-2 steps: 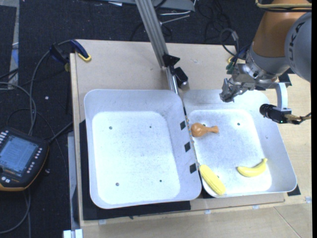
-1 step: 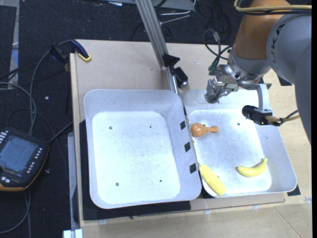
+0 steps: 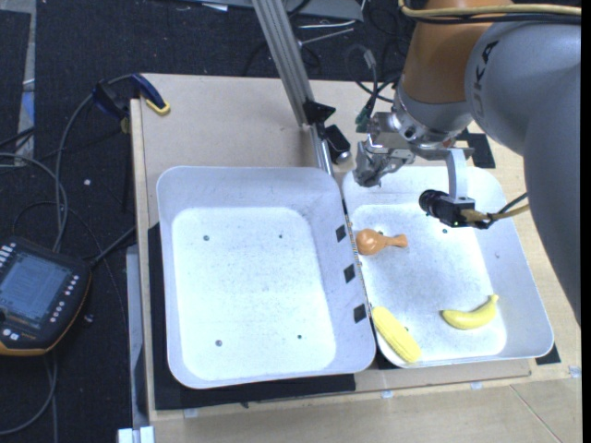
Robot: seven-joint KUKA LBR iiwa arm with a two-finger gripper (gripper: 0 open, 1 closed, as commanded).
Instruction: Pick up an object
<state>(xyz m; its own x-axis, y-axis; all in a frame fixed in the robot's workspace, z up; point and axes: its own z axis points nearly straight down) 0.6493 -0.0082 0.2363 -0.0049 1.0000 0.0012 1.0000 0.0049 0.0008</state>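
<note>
While the left bin [image 3: 185, 247] on the table [image 3: 231, 118] carries no visible object, the right bin [image 3: 517, 275] holds everything the task could turn on. Against its left wall, near the divide, lies an orange toy shaped like a drumstick [image 3: 379, 242], its long axis running roughly left to right, bulb to the left and thin end to the right. Nearer the front left corner rests a yellow corn cob [image 3: 396, 335], lying on a diagonal, and to its right a banana [image 3: 471, 314] curves across the floor. The gripper [image 3: 371, 169] hangs over the rear left of that bin; whether its jaws are parted or closed cannot be told, and nothing appears between them. Of the three, the drumstick is judged nearest, lying just toward the front of the jaws, so a short advance and descent would suit it.
</note>
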